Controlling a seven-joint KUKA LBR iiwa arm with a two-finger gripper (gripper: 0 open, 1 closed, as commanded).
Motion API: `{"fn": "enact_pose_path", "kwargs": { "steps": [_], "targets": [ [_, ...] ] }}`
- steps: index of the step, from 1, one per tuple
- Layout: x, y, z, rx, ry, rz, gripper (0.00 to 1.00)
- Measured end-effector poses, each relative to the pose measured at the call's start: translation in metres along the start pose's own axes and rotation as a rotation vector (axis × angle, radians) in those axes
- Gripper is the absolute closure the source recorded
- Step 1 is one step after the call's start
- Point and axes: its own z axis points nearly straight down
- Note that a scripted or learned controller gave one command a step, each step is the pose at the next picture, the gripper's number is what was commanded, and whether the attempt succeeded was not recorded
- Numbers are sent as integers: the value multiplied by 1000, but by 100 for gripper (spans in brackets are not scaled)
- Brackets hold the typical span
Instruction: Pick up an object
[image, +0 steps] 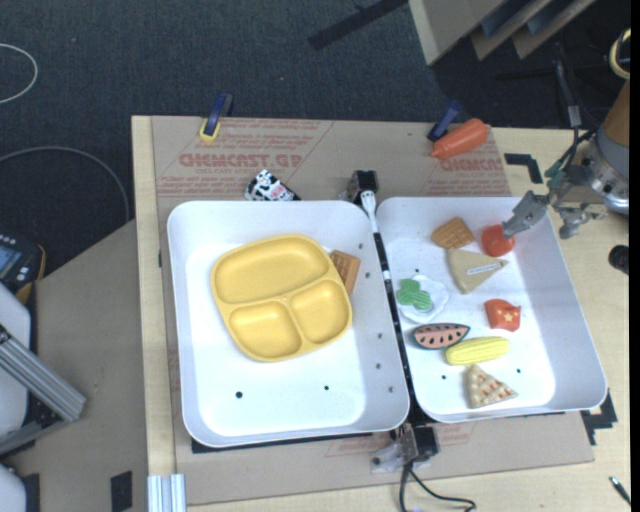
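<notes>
Nothing is lifted yet: the tool (540, 212), whose state I cannot tell, hangs at the right bin's (570, 330) two o'clock, beside a red tomato (495, 241).

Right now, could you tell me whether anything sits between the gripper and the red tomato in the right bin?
Nothing visible does. The gripper hangs at the right bin's upper right, right beside the red tomato. The cheese wedge lies just beyond the tomato.

Grey metal pincer (540, 212) with slim fingers, black cables above
</notes>
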Motion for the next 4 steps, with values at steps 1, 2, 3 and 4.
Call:
{"fn": "enact_pose_path", "kwargs": {
  "steps": [1, 2, 3, 4],
  "targets": [
    [0, 3, -8, -14, -3, -3, 0],
    [-4, 1, 54, -8, -2, -2, 0],
    [-2, -1, 119, -6, -1, -3, 0],
    [-2, 2, 126, -16, -3, -3, 0]
  ]
}}
